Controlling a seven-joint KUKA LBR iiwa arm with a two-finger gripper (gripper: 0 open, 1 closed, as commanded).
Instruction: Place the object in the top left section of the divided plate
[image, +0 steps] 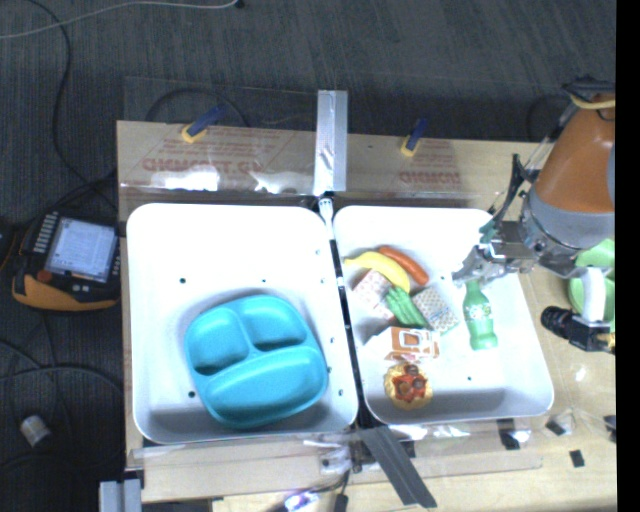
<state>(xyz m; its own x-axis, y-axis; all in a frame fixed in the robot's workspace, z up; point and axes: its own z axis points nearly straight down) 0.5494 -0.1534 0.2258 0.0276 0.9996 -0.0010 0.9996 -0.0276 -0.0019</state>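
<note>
A blue divided plate (257, 359) lies in the left bin (160, 240), with two small sections at its far side and one large section at the near side. My gripper (487, 259) hovers over the right bin's (520, 390) far right part. It sits just above the cap end of a green bottle (481, 318) that lies in that bin. Nothing shows held in the gripper.
The right bin also holds a yellow banana (372, 263), an orange sausage (404, 264), a green vegetable (405, 305), a pink packet (371, 293), a grey patterned packet (436, 308), an orange-white card (412, 343) and a pizza slice (407, 385). A metal divider (331, 140) stands between the bins.
</note>
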